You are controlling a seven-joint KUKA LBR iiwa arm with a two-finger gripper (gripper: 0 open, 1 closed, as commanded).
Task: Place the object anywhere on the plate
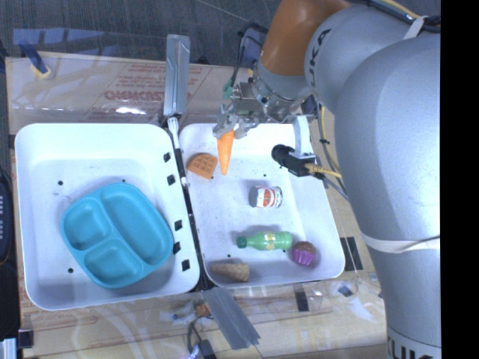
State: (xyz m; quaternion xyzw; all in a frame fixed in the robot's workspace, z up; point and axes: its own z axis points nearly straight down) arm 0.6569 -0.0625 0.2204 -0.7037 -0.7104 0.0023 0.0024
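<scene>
Grey arm [389, 126]; fingers [228, 128] closed on carrot [224, 152] above right bin [314, 200].

claw [228, 128] gripping carrot [224, 152] (right bin [318, 226])

**Plate open, right bin cluttered**

The blue plate [116, 234] lies alone in the left bin [45, 148], with bare floor toward 12 o'clock. In the right bin [318, 200], a waffle [202, 164] sits at 10 o'clock, a can [266, 197] mid-floor, and a green bottle [266, 240], purple cupcake [303, 254] and cone [230, 271] crowd 6 o'clock. The divider [183, 200] stands between the bins.
</scene>
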